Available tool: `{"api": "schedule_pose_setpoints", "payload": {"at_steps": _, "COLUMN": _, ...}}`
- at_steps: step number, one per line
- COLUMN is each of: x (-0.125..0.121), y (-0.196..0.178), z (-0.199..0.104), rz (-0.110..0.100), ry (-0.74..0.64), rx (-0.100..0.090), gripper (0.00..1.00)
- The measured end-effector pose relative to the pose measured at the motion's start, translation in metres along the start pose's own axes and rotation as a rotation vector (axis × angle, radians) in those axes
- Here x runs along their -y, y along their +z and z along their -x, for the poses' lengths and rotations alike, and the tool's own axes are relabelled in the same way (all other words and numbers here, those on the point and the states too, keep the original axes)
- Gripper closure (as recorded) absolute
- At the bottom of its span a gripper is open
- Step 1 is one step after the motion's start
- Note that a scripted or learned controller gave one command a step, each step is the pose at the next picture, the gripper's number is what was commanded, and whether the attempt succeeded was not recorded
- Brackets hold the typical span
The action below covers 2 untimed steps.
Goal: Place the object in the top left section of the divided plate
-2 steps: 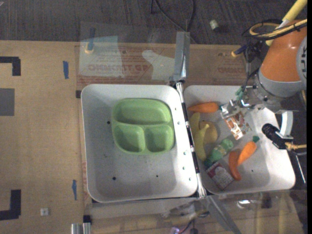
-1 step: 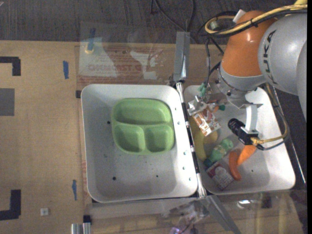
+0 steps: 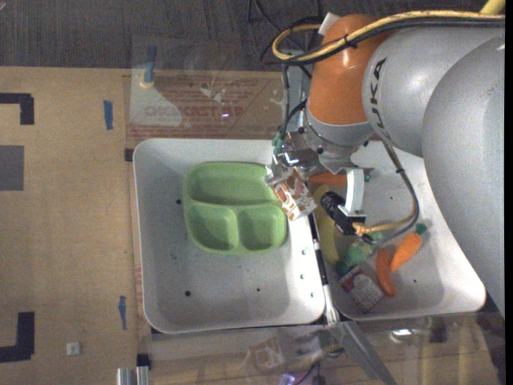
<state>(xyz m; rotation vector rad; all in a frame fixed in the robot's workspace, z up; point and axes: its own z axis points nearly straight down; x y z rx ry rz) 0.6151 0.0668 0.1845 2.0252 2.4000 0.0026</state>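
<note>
Tan bench top [image 3: 64,215] with blue tape [image 3: 108,115]; dark floor [image 3: 120,14] behind.

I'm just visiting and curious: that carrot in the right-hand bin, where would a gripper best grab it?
Probably across the middle of the carrot, coming straight down from above. It lies flat and slanted in the bin, long and narrow, so fingers close across its width.

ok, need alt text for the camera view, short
A grey and orange robot arm reaches from the right, its claw at the right edge of a green divided plate in the left white bin, with a small printed packet at its tip. The right bin holds a carrot and other small items.
</note>
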Motion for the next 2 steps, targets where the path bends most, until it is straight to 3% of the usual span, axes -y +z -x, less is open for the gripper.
{"api": "schedule_pose_setpoints", "payload": {"at_steps": 1, "x": -0.0166, "y": 0.0593, "z": -0.0220, "rz": 0.020, "ry": -0.096, "rx": 0.002, "gripper": 1.00}}
{"api": "schedule_pose_setpoints", "payload": {"at_steps": 2, "x": -0.0150, "y": 0.0609, "z": -0.0245, "rz": 0.014, "ry": -0.099, "rx": -0.003, "gripper": 0.00}}
